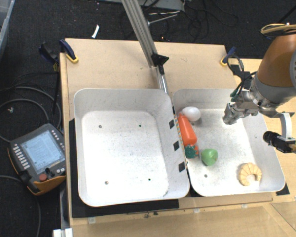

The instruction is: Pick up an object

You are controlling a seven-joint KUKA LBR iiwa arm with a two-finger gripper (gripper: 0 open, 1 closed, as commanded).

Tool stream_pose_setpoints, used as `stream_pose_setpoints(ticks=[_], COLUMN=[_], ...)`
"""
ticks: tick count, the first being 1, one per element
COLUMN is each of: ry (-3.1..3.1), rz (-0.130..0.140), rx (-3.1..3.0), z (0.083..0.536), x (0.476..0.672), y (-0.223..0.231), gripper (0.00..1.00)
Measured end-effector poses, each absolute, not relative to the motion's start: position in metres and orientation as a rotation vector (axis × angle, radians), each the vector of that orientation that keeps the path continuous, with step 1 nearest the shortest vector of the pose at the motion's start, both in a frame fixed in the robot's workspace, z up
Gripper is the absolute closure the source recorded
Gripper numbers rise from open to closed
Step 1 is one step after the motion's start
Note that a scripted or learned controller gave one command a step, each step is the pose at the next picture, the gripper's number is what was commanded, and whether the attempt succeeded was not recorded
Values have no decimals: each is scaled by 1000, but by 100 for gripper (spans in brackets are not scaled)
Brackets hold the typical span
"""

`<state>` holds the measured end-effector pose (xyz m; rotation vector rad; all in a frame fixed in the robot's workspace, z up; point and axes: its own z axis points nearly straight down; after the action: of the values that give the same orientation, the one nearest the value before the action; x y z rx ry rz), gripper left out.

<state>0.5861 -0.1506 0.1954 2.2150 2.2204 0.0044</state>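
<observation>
White, shallow and speckled, the right bin (266,149) holds a smooth white egg shape (191,113), a glossy orange carrot-like piece (187,131) with a green end, a rounded green lump (209,156) and a ridged tan pastry (249,174). Metallic gripper (230,116) hovers over the bin's far part, touching nothing.

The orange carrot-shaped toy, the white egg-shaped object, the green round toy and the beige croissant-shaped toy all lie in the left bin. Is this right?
Not quite. The camera view shows the orange carrot-shaped toy, white egg-shaped object, green round toy and beige croissant-shaped toy all in the right bin.
</observation>
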Motion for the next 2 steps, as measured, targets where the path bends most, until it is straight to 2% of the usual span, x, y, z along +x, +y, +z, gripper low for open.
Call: stream_pose_setpoints(ticks=[1, 2], ry=[2222, 2230], rz=[4, 0], rx=[2215, 2216], z=[224, 218], x=[587, 578], y=[-150, -105], gripper=[100, 100])
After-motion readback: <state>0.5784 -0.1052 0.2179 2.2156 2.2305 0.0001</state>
